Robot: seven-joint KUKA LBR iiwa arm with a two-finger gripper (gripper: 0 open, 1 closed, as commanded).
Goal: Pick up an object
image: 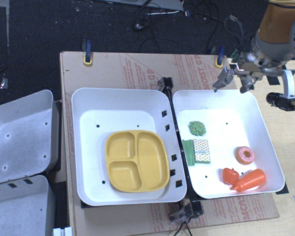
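Right bin [265,132]: orange bottle [249,181] lies slanted, cap toward the left.

Pink donut [245,155], orange bottle [249,180], right bin [226,107]

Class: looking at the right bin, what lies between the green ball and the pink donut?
In the camera view, bare white bin floor separates the green ball from the pink donut.

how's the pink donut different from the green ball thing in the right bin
The pink donut is a flat ring with a hole through its middle; the green ball is solid and bumpy. The donut lies near the bin's right wall, the ball toward its left, farther from the camera. Both are small, round, and lie apart from other items.
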